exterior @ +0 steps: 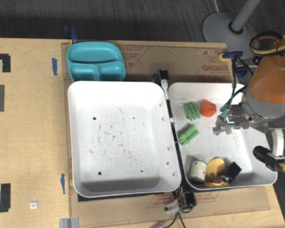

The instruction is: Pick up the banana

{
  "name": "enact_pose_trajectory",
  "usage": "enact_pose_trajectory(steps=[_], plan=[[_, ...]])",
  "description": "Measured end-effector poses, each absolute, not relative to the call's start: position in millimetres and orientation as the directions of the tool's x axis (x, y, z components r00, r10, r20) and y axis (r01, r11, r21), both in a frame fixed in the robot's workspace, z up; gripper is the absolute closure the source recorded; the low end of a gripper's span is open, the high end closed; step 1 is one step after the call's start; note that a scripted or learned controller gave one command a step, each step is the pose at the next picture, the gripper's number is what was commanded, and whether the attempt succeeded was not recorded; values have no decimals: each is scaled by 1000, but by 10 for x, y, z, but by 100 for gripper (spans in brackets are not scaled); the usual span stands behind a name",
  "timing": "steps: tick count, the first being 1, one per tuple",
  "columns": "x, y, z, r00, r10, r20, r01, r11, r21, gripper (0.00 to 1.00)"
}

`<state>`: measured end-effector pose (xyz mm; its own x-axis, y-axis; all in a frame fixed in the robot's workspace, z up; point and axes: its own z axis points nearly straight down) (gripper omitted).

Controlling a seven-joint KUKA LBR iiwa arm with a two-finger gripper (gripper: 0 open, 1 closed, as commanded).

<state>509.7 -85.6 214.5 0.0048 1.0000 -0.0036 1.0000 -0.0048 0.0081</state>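
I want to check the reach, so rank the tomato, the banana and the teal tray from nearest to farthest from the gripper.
From the gripper in the right bin:
1. Tomato, just to its left.
2. Banana, toward the bin's front edge.
3. Teal tray, behind the left bin.

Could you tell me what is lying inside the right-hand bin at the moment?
The right bin holds two green pieces, a small orange-red ball, a white cylinder, a yellow banana and a black block. The arm covers its right side.
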Motion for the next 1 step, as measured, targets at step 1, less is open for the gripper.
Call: enact_pose_trajectory(steps=[1], plan=[[5107,-855,2246,4,1000,-5,1000,-4,11,100]])
